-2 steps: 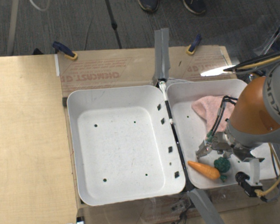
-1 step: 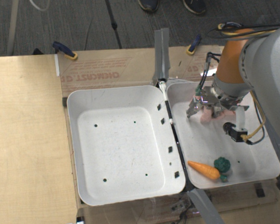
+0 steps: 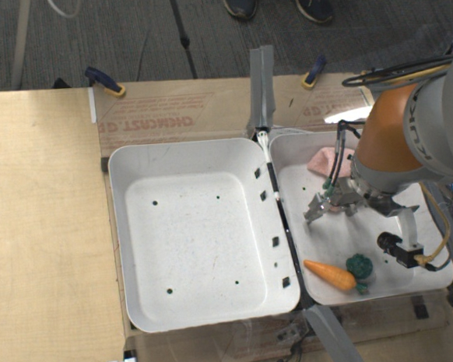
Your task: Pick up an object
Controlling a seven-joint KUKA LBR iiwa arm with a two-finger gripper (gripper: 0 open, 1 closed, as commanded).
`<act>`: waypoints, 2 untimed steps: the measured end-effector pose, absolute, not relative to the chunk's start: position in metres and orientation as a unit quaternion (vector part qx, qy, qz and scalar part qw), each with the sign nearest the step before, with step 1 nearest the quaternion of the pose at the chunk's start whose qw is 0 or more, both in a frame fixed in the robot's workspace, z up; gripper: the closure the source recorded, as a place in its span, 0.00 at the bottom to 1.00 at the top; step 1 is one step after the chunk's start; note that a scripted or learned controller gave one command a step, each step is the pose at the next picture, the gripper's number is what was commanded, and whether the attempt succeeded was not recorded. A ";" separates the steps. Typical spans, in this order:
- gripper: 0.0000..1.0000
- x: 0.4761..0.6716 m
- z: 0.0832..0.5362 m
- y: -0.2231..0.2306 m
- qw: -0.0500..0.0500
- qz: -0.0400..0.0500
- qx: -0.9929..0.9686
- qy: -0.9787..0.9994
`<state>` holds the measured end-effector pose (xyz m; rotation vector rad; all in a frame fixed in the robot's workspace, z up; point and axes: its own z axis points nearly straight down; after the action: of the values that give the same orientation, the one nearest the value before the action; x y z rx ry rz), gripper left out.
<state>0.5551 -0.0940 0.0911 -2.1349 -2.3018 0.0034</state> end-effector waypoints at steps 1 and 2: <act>0.00 0.477 0.091 -0.110 0.001 0.001 -0.690 -0.724; 0.00 0.574 0.091 -0.099 0.000 0.001 -0.676 -0.737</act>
<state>0.5738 -0.0992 0.0913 -2.1238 -2.3145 0.0024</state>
